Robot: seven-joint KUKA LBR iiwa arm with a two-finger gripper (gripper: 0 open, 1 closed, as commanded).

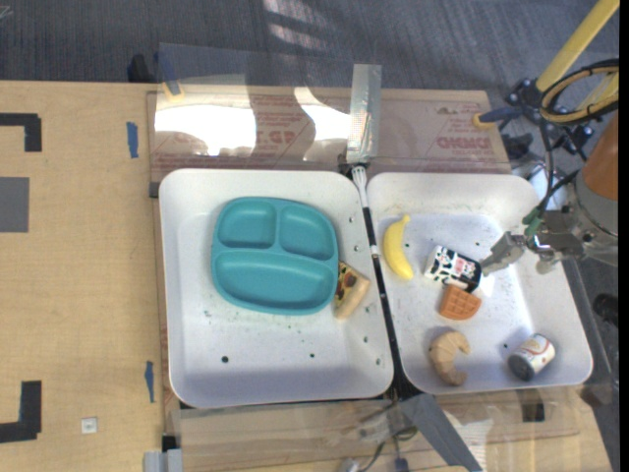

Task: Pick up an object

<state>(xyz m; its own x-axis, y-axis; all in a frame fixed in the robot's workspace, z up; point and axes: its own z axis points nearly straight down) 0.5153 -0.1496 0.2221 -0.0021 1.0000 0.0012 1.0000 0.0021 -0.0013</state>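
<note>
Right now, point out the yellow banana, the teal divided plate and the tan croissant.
Yellow banana [396, 248], camera view, middle of its curved body.
Teal divided plate [274, 282], camera view, its large lower compartment.
Tan croissant [449, 353], camera view, its middle.

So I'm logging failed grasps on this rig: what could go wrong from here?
The pincer sits right beside the black-and-white carton, which touches the orange waffle; closing in could shove both rather than grip one. The carton lies tilted, so it may slip. The banana lies close by and might get pushed toward the bin wall.
</note>
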